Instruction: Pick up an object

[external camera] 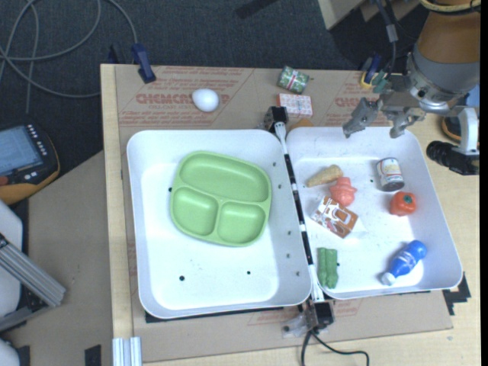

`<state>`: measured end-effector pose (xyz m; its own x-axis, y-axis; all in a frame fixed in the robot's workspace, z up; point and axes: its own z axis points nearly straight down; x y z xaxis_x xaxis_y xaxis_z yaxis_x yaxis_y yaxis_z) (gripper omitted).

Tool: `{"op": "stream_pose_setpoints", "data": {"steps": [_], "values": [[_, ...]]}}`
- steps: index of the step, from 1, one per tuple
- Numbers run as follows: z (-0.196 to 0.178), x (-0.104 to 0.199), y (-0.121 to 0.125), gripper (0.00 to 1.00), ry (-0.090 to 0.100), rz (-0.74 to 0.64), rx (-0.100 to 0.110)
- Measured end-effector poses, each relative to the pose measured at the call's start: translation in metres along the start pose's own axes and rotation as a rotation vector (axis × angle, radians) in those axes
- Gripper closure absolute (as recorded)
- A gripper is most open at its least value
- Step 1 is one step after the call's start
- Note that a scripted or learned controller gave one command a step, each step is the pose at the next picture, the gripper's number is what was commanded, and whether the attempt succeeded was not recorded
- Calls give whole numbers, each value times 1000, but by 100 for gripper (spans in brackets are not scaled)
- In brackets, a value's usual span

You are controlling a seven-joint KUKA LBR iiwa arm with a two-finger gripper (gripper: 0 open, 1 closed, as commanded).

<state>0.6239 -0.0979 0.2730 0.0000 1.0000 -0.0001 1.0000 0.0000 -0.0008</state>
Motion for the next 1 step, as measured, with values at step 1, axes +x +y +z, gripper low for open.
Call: {"op": "stream_pose_setpoints", "data": {"steps": [1], "values": [[103, -23, -26, 0, 0, 1, 1]]}}
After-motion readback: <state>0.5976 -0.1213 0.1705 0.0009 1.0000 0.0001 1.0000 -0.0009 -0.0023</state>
